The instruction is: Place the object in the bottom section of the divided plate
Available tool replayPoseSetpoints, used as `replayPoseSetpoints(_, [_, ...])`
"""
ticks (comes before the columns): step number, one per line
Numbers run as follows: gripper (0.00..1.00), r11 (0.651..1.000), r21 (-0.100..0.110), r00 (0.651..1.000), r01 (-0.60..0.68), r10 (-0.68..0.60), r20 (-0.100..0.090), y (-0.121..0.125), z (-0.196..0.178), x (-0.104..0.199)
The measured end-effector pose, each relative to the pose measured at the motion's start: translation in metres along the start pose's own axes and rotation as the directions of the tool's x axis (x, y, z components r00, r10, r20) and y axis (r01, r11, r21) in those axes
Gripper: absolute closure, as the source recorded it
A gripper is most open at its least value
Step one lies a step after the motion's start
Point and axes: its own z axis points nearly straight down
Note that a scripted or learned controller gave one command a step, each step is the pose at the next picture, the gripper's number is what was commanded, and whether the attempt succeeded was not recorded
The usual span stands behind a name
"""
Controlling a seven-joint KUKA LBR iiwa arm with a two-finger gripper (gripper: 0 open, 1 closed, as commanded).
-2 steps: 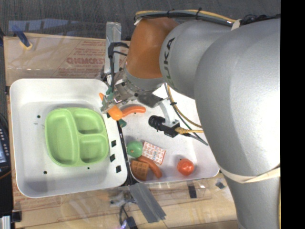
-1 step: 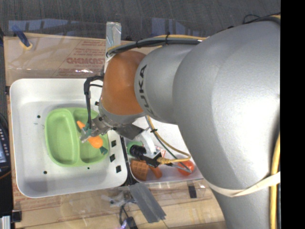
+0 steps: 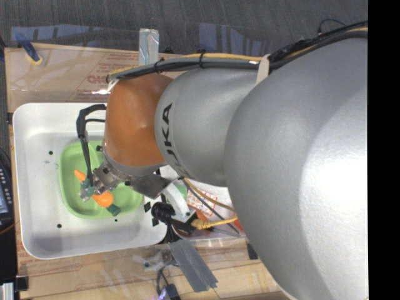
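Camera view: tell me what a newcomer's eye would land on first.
The huge grey arm dominates, covering the right and middle of the view, with its orange band near the centre. Next comes the bright green plate, lying in the white bin at left. The gripper hangs low over the plate, with small orange pieces beside it.

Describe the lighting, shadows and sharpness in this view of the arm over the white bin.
Camera view: soft, even light; sheen on the grey arm, which looms large and slightly soft near the lens; grey shadow in the white bin's lower corner; the green plate looks sharp.
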Motion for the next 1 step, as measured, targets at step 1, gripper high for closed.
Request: replayPoseSetpoints(1, [1.0,0.998,0.0,0.998,0.066,-0.066,0.001,0.0225,-0.05,0.0004])
